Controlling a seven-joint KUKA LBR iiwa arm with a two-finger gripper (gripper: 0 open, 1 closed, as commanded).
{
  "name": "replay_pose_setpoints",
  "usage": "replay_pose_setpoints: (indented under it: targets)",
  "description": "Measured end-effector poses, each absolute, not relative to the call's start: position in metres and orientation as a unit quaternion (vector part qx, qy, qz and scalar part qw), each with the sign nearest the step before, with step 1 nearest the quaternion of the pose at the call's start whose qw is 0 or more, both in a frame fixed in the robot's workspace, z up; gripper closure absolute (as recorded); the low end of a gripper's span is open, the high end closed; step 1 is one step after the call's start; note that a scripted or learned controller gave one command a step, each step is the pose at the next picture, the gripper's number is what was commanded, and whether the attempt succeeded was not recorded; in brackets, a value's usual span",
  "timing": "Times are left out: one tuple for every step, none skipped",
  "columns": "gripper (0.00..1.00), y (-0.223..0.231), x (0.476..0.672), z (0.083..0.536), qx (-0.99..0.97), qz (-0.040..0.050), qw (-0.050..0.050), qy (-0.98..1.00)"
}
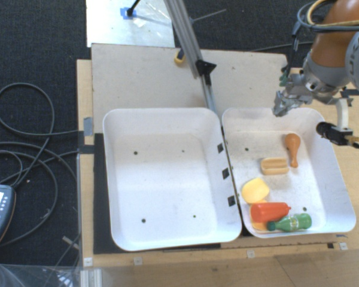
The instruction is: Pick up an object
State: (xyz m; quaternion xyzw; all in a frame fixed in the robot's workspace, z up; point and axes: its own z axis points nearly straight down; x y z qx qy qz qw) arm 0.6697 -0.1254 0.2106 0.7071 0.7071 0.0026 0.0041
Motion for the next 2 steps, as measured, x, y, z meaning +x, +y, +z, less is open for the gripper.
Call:
replay_pose_setpoints:
  targets:
    - [1.00, -0.126, 0.672, 0.265, 0.706, 0.0026, 0.004, 0.708]
    - [1.00, -0.085, 0.651, 0.253, 0.704, 0.0004, 0.000, 0.710]
